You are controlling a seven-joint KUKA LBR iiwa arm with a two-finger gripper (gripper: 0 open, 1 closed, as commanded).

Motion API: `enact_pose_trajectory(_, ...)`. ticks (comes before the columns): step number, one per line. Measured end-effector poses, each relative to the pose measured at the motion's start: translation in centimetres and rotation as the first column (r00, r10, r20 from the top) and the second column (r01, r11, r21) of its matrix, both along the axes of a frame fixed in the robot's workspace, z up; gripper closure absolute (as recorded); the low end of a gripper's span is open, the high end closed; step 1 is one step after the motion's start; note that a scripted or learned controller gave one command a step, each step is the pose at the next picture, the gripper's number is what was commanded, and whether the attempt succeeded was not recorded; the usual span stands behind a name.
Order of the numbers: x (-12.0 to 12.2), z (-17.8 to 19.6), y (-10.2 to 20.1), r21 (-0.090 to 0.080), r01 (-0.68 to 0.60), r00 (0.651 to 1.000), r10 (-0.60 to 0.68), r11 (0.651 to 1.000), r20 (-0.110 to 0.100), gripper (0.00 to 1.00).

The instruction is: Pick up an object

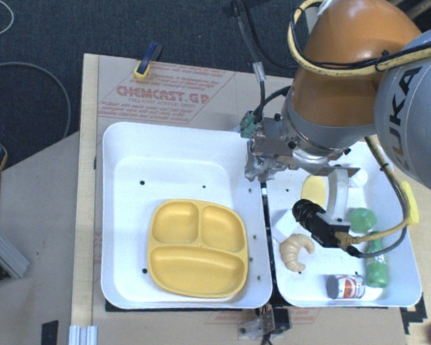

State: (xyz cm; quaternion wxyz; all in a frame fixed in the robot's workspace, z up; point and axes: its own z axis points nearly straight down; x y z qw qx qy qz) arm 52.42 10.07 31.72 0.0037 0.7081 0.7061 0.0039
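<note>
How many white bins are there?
2, side by side: the left bin holds a yellow plate, the right bin lies partly under the arm. No more seem hidden.

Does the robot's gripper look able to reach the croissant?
Probably yes. The croissant lies uncovered in the right bin, nothing on top, and the gripper hangs close by over the bins' shared edge.
</note>
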Motion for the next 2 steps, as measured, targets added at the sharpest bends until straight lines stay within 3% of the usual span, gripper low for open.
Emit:
enact_pose_trajectory(1,-4.9,-14.0,-1.7,-0.002,0.001,1.000,-0.001,1.000,-0.027,1.00)
enact_pose_trajectory(2,1.8,2.6,0.5,0.004,-0.006,1.000,0.006,1.000,0.013,1.00)
